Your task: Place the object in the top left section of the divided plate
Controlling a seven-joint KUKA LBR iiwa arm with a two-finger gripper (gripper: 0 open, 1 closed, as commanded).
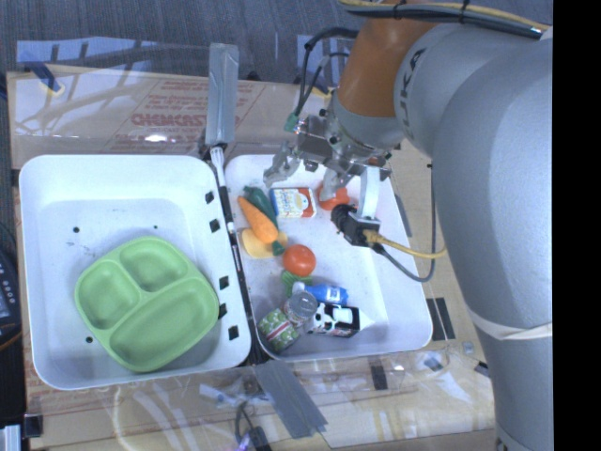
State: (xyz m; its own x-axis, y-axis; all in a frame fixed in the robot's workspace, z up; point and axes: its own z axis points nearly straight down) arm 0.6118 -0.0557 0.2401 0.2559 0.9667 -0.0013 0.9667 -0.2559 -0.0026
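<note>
The green divided plate (148,301) lies in the left bin (56,205), with two small sections toward the far left and one large section at the near right; nothing lies on it. My gripper (310,171) hangs over the far end of the right bin (404,299), fingers spread apart and open. Just below it are a small white carton (292,202) and a red-orange piece (334,196), neither of them between the fingers. An orange carrot (257,220) and a red tomato (300,260) lie nearby.
The right bin also holds a yellow piece (254,244), a green piece (255,198), a blue-capped item (331,294), a black-and-white cow-patterned toy (334,319) and a small can (278,330). The grey arm (488,158) covers the right side. A divider wall (228,242) separates the bins.
</note>
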